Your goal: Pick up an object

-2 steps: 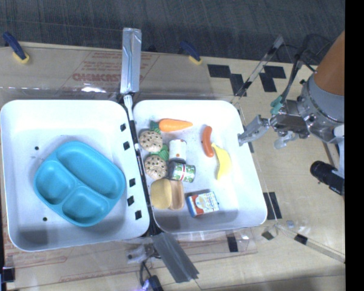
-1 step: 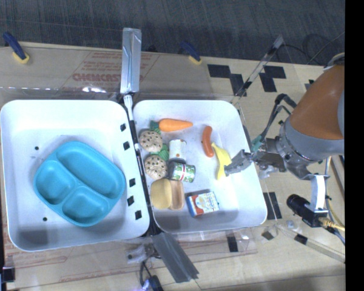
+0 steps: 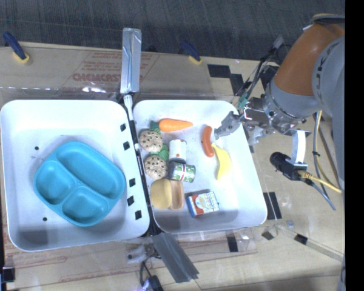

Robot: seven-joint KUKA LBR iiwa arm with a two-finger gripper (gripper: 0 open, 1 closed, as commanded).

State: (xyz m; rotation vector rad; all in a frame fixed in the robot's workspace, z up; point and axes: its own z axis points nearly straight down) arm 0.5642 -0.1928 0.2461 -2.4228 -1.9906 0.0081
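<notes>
**End effector at the right rim of the toy-food bin**

The end effector [image 3: 225, 126] hangs over the right bin [image 3: 246, 190] near its upper right edge, just beside the top of the sausage [image 3: 208, 140]. Nothing sits between its fingers; whether they are spread or closed cannot be told from this slant.

The right bin holds the toy food. A carrot [image 3: 175, 125] lies near the top, and the sausage lies to its right, with a banana [image 3: 221, 162] just below the sausage. Two cookies [image 3: 150, 140] lie along the left wall, one above the other. A small bottle [image 3: 177, 150] and a can [image 3: 184, 173] lie in the middle, touching. Lower down are a bread roll [image 3: 162, 194] and a small carton [image 3: 202, 203].

The left bin [image 3: 18, 223] holds a blue divided plate [image 3: 79, 182]. Both bins rest on the desk [image 3: 303, 223].
</notes>
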